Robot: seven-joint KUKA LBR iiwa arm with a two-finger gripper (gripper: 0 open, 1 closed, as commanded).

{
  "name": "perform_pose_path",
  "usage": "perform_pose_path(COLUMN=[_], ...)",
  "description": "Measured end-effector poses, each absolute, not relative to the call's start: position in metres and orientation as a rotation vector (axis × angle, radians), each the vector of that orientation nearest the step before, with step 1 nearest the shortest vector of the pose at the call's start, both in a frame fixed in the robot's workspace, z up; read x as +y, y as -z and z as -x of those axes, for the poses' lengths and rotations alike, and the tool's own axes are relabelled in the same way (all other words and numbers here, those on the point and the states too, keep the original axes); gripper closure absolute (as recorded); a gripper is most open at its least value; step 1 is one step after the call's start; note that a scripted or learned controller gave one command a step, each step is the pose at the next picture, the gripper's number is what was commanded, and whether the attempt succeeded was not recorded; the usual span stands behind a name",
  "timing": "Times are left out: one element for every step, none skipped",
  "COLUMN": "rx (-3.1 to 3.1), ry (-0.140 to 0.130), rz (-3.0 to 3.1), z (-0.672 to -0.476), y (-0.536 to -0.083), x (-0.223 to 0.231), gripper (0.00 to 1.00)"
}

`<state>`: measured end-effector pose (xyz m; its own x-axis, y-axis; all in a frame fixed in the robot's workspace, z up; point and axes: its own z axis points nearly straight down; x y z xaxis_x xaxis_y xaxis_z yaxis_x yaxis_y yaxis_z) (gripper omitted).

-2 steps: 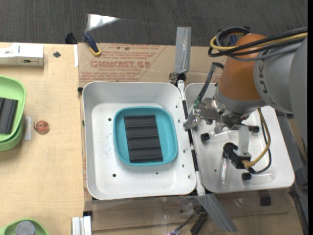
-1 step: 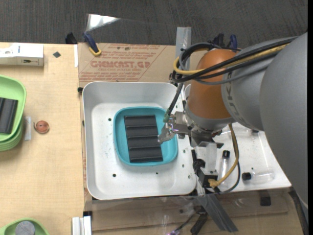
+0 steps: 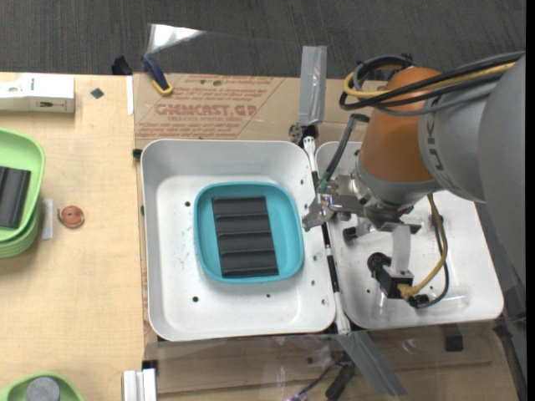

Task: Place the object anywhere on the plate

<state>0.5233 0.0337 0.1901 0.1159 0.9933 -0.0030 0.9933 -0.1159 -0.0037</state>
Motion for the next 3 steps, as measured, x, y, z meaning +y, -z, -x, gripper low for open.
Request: perform_pose_path(rx=[-2.171, -2.151, -2.173], ry=[-0.007, -0.007, -0.007], rz=[2.269, 2.289, 2.266], z=[-0.51, -0.533, -0.514], y=[-0.19, -0.19, -0.19], x=[0.096, 0.016, 0.09], gripper=[0.0, 0.0, 0.0])
